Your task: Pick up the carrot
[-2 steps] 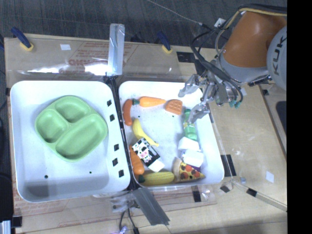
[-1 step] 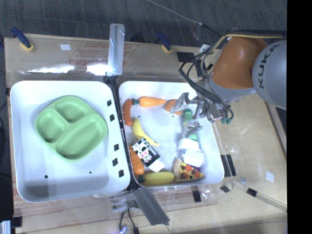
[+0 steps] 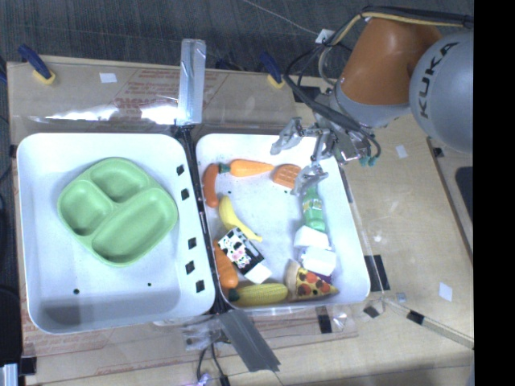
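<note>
The gripper (image 3: 310, 149) hangs over the far right part of the right bin (image 3: 358, 252), its metal fingers (image 3: 283, 139) spread apart with nothing between them. The carrot (image 3: 249, 167) lies on its side near the far edge of that bin, just left of the gripper, next to a ridged orange snack (image 3: 286, 175). A banana (image 3: 234, 218), a green bottle (image 3: 312, 207) and a pizza slice (image 3: 310, 281) share the bin. The left bin (image 3: 48, 296) holds a green divided plate (image 3: 117, 209).

Bright, even overhead light, glare on the clear tape (image 3: 121, 111) above the bins, soft shadows, slightly grainy focus.
</note>
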